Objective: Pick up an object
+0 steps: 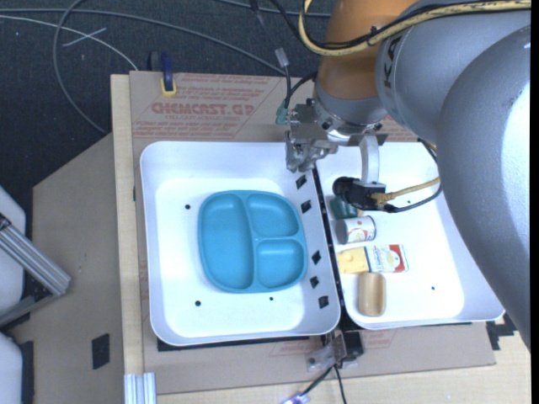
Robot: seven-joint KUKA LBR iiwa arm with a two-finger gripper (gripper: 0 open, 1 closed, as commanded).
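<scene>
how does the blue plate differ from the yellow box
The plate lies in the left bin; the box lies in the right bin. The plate is far larger. The plate is plain blue with three compartments; the box is yellow, white and red. Both lie flat.

Bright even overhead light, white bins (160, 225) near glare — soft shadows, close arm (472, 99) slightly blurred, focus otherwise sharp

Red print reading "CHEMCAST G.P" runs across the brown board (210, 99) behind the bins
</scene>
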